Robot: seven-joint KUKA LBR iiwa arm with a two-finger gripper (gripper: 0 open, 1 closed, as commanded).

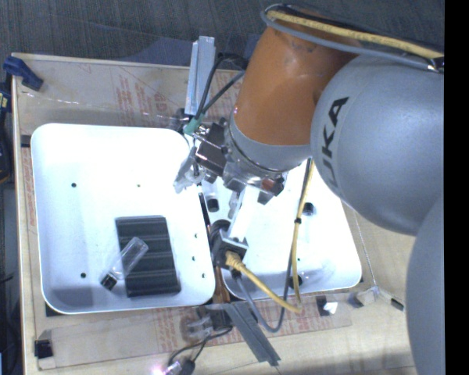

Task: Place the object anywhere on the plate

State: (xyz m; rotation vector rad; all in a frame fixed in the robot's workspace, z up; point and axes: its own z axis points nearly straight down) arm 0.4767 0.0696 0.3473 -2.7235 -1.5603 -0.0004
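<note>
A dark ribbed rectangular plate (152, 260) lies in the left bin (70, 155), near its front right corner. A small clear tube with a black cap (123, 262) lies tilted across the plate's left edge, its clear end on the plate and its cap (108, 281) on the bin floor. My gripper (217, 187) hangs over the divider between the two bins, above and to the right of the plate, well apart from the tube. Nothing shows in it. The arm's orange band and grey body cover much of the right bin (328, 248).
A yellow cable (258, 287) and black cables run from the wrist across the right bin's front. A metal bracket (200, 69) stands behind the bins. Blue clamps sit at the bench's far left corner (19, 70).
</note>
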